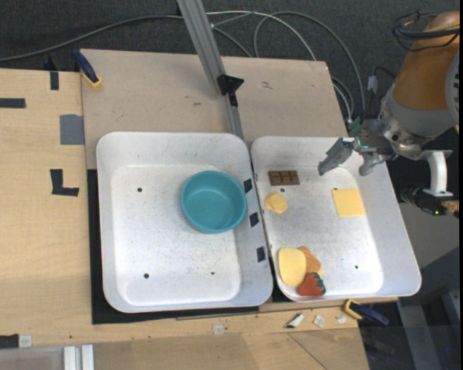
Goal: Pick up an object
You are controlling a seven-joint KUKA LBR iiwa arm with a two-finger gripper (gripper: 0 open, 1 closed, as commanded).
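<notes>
My gripper [349, 163] hangs over the far right part of the right bin [386, 230], its two fingers spread open with nothing between them. Just below it lies a flat yellow square [347, 202]. A brown chocolate bar [284, 178] and a small yellow lump [275, 203] lie at the bin's far left. Near the front left of that bin sit a yellow rounded piece [292, 265], an orange piece [312, 263] and a red strawberry-like piece [312, 285], bunched together. A teal bowl [212, 200] stands in the left bin [131, 230].
A slanted grey pole [207, 45] rises from the bench behind the bins. Cables [293, 29] run across the dark floor at the back. Yellow-blue clamps sit at the bench's far left corner [87, 69] and front right edge [361, 310].
</notes>
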